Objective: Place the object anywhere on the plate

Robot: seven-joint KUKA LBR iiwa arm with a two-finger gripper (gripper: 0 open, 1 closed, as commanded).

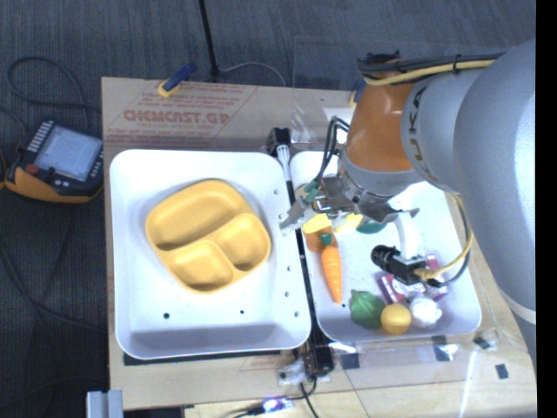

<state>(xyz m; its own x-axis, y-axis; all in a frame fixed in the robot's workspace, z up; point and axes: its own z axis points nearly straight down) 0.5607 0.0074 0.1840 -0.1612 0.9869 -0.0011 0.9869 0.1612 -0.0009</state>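
Observation:
A yellow plate [207,233] with three compartments lies in the left bin [139,329]. My gripper [306,209] hangs low over the near-left part of the right bin [467,307], right by the wall between the two bins and to the right of the plate. Directly under it sits a small yellow piece [318,227], and an orange carrot [332,268] lies just in front of that. Whether the gripper has hold of the yellow piece is hidden by the wrist.
The right bin also holds a green item [365,306], a yellow ball [396,319], a white item [426,310], a purple item [388,286] and a teal item [370,227]. A handheld controller [54,162] lies on the floor at left.

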